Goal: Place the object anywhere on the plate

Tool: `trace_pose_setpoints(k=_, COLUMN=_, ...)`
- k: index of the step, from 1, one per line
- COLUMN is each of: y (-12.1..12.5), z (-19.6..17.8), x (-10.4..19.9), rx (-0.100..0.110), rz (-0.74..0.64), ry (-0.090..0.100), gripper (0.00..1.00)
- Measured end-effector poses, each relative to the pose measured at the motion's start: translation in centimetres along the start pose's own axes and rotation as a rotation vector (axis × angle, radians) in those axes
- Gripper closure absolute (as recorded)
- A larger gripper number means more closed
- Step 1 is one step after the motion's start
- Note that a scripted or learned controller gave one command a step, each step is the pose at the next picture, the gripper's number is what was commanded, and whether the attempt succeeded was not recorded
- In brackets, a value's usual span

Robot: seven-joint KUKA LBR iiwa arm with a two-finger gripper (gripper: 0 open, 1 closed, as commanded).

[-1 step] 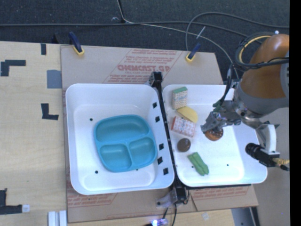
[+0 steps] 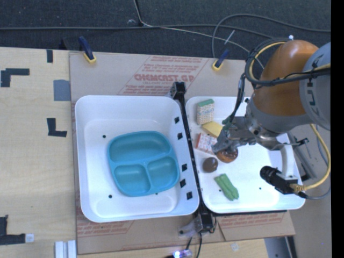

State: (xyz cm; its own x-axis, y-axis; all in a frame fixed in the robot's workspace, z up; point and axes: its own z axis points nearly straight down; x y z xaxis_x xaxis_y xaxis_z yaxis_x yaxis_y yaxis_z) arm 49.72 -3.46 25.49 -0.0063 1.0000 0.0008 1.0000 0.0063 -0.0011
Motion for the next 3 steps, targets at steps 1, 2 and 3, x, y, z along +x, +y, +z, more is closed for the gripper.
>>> trace_pose_setpoints(k=1, y=0.7, z=0.2, x=5.0, rx=0.001, rz=-0.001, ry=0.0, gripper=1.0)
trace_pose_setpoints(k=2, y=0.4, z=2.6, x=9.7, rx=0.004, rz=0.001, ry=-0.001, gripper=1.0)
trace_pose_setpoints(k=3, y=0.5, z=4.2, x=14.9, rx=0.003, rz=0.0, ry=-0.001, gripper=1.0)
